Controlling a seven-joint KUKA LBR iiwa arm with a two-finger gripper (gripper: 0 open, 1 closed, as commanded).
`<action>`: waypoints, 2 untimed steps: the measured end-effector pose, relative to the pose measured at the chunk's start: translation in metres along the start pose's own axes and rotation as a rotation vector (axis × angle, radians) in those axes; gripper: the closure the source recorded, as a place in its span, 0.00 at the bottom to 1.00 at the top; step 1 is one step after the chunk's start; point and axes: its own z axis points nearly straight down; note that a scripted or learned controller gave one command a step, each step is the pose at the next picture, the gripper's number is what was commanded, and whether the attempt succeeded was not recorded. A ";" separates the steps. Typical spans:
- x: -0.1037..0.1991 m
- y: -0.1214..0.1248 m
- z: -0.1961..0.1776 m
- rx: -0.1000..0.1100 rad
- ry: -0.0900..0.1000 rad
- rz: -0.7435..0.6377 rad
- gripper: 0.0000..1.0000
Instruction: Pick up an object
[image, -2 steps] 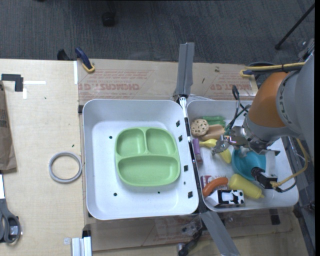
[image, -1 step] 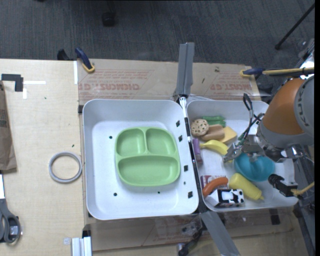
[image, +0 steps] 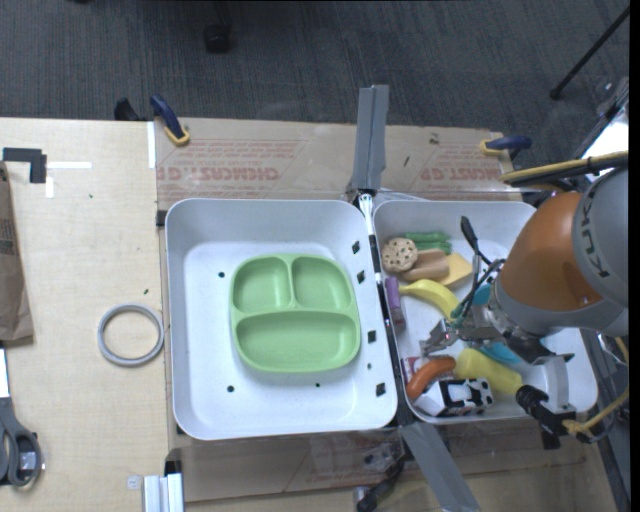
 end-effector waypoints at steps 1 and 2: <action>-0.008 0.110 0.003 0.008 0.003 -0.198 0.00; -0.035 0.111 -0.013 0.007 0.003 -0.351 0.00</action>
